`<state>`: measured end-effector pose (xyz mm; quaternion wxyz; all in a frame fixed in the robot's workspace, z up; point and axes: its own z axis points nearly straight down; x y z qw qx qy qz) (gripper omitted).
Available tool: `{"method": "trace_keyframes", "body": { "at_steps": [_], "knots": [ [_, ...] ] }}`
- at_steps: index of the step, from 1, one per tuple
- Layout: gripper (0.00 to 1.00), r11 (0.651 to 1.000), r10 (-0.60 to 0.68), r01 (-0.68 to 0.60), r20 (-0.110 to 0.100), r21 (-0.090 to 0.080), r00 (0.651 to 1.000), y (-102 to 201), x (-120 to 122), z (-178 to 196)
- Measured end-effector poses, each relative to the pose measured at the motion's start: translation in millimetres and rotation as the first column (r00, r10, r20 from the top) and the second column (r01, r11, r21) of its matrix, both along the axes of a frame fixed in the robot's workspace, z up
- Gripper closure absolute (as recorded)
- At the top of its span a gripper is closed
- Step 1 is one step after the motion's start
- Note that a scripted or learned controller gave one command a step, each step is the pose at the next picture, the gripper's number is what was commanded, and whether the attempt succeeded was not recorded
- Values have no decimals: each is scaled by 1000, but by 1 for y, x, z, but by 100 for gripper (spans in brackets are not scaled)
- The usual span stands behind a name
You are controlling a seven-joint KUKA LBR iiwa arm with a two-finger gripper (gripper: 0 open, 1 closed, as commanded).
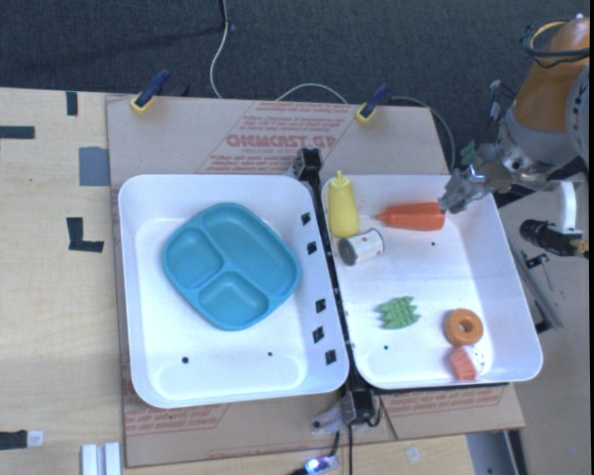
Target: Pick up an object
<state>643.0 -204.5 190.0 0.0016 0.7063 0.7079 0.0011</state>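
In the right bin point(505, 265), smooth plastic toys lie scattered: a yellow bottle point(343, 206) and a small grey cylinder point(360, 246) by its left wall, an orange carrot point(412, 218) near the far rim, a ridged green piece point(399, 313), an orange ring point(463, 326) and a pink piece point(464, 362) toward the near right corner. The left bin point(139, 265) holds a blue divided plate point(231, 263). Both sit on cardboard over a pale wooden bench point(40, 295). The gripper point(455, 194) is at the carrot's right tip; its grip cannot be judged.
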Motion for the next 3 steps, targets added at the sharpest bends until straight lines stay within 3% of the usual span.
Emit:
{"method": "trace_keyframes", "body": {
  "at_steps": [1,3],
  "knots": [
    [100,1000,-1,1,0,-1,1000,-3,4,44],
    [100,1000,3,-3,-5,2,1000,104,-19,48]
  ]
}}
